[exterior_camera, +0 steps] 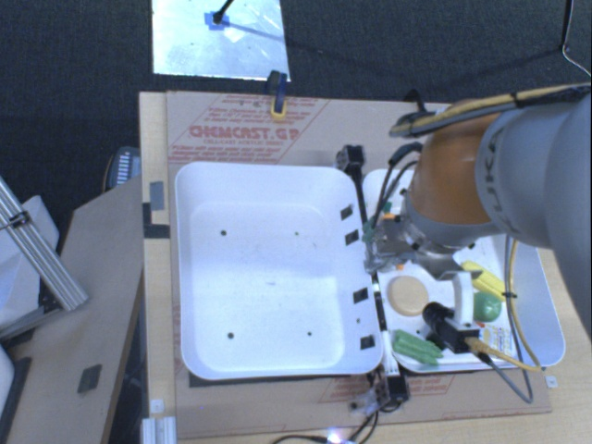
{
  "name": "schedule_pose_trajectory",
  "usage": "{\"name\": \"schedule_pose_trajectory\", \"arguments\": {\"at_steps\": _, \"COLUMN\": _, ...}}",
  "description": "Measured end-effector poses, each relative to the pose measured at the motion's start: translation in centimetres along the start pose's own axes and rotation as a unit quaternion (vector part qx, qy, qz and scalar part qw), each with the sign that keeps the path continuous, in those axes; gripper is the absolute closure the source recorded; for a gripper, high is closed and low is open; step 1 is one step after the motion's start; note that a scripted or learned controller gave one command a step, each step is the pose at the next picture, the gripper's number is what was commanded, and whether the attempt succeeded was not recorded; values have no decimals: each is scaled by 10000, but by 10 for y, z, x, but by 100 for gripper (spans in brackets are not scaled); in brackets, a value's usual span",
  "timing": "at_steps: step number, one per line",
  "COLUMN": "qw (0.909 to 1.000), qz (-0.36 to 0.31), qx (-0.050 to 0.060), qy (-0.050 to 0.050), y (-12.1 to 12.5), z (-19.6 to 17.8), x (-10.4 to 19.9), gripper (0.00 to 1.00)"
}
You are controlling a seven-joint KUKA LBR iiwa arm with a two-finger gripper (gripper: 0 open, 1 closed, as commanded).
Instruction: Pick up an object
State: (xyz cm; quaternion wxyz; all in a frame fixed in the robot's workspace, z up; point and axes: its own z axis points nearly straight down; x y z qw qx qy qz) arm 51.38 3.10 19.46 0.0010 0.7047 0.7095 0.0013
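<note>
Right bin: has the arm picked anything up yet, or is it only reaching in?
Nothing looks picked yet. In hand: the arm is over the right bin, its wrist hiding the gripper. The tan disc, green piece, yellow piece and green ball lie on the bin floor. Left: a grasp and a lift.

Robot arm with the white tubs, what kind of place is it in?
Probably a robot testing lab. A big grey robot arm reaches over two white bins on a cardboard-covered bench, and small toy-like objects lie in the right bin for it to pick.
</note>
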Motion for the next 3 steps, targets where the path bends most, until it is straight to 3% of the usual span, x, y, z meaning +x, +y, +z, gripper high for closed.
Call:
{"name": "schedule_pose_trajectory", "arguments": {"at_steps": 1, "qw": 10000, "qz": 51, "qx": 23, "qy": -8, "y": -29, "z": 11, "x": -43, "gripper": 100}}
{"name": "schedule_pose_trajectory", "arguments": {"at_steps": 2, "qw": 10000, "qz": -17, "qx": -19, "qy": 5, "y": 41, "z": 10, "x": 24, "gripper": 100}}
{"name": "schedule_pose_trajectory", "arguments": {"at_steps": 3, "qw": 10000, "qz": -20, "qx": -79, "qy": 22, "y": 58, "z": -145, "x": 68, "gripper": 100}}
